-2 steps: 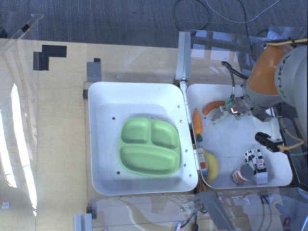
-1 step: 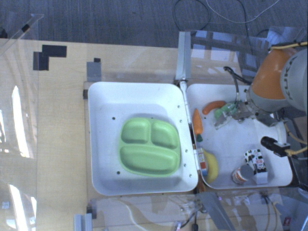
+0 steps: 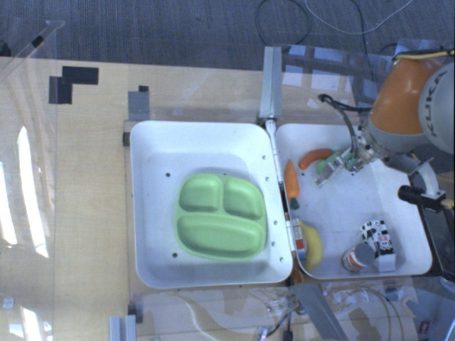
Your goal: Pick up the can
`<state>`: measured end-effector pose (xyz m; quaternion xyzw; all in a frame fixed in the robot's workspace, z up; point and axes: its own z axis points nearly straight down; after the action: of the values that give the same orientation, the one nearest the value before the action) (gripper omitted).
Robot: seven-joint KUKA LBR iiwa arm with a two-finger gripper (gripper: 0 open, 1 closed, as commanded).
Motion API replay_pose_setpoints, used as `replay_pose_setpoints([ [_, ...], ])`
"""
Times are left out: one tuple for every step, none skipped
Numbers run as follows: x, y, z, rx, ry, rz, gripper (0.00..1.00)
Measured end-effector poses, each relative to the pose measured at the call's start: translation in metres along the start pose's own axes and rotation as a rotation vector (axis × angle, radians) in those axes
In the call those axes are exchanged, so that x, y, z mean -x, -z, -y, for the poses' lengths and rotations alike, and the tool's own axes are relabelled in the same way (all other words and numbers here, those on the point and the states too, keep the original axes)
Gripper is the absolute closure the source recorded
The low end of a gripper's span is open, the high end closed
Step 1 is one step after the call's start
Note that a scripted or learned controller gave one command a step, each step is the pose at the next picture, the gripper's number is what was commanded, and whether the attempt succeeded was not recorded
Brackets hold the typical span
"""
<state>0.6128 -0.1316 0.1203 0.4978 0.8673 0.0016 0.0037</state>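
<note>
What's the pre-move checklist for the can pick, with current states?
1. Can located: ok, lying tipped at the front of the right bin, apart from the tool.
2. Tool over can: not ok, it sits toward the bin's back left, beside the orange sausage-shaped toy.
3. Finger state: cannot tell.
4. Room around can: not ok, the black-and-white carton is right against it.
5. Banana away from can: ok, a gap shows.
6. Carrot out of the way: ok, along the bin's left wall.
</note>
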Motion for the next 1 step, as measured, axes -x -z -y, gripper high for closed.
replay_pose_setpoints([
  [0.0173, 0.0277, -0.0144, 0.002, 0.382, 0.002, 0.00],
])
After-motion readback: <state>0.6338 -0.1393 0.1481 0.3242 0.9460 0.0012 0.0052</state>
